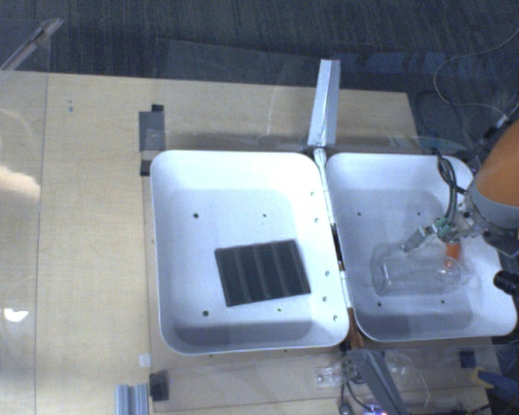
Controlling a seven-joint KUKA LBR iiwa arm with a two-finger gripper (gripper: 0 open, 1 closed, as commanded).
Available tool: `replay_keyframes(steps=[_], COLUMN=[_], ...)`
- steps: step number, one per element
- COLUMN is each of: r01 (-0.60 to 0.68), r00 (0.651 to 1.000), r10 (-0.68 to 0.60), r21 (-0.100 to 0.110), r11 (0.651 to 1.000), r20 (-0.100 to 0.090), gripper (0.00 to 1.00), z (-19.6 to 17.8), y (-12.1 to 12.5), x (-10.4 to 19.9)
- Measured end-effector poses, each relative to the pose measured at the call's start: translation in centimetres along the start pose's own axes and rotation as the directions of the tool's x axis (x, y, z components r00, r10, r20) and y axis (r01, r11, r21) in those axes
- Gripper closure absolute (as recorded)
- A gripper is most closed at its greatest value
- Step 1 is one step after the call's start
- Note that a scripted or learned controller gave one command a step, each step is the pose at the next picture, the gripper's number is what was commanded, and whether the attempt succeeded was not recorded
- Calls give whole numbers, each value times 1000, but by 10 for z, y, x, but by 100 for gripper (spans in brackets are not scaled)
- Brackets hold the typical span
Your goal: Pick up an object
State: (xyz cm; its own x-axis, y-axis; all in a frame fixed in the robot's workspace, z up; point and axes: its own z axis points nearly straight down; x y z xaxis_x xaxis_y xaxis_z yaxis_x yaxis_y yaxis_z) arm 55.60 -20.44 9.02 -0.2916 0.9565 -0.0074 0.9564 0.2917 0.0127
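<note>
Dark carpeted floor (199,7) beyond the far edge; pale wooden table (78,258) below, carrying two shallow white bins side by side. Clear sheet over the table's left part, glare patches on it.

Left bin (177,188): rounded corners, small dark holes dotted over the base. Dark ribbed rectangular mat (262,271) lying flat near the middle, slightly toward the near side, turned a little off square with the bin walls.

Right bin (363,175): touching the left bin along a shared edge. Clear plastic bottle (415,271) lying on its side on the base, near-centre, long axis running left to right, hard to separate from the white floor. Small orange piece (452,251) at the bottle's right end, far side; cannot tell whether a cap or a separate item.

Grey metal post (325,102) standing at the far end of the seam between the bins. Small dark brackets (153,130) at the left bin's far-left corner and near-left corner.

Arm reaching in from the right: orange band (509,175) over the right bin's right wall, grey wrist below it. Gripper (434,230) low over the right bin, just above the bottle's far-right part, angled leftward. Fingers too small and blurred to judge; spacing not readable. Nothing clearly seen between them.

Cables (467,59) on the floor at far right; more wiring at the near right edge of the table.
</note>
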Motion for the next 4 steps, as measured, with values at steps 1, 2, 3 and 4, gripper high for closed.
replay_keyframes(steps=[1,2,3,4], r01=[28,6,34,50], r00=[1000,1000,999,999], r10=[-28,-6,-34,-50], r21=[2,7,3,5], r11=[1000,1000,999,999], r20=[-2,-4,-2,-3], gripper=[0,0,0,0], z=[2,-14,2,2], y=[44,15,39,37], x=[-13,-5,-13,-11])
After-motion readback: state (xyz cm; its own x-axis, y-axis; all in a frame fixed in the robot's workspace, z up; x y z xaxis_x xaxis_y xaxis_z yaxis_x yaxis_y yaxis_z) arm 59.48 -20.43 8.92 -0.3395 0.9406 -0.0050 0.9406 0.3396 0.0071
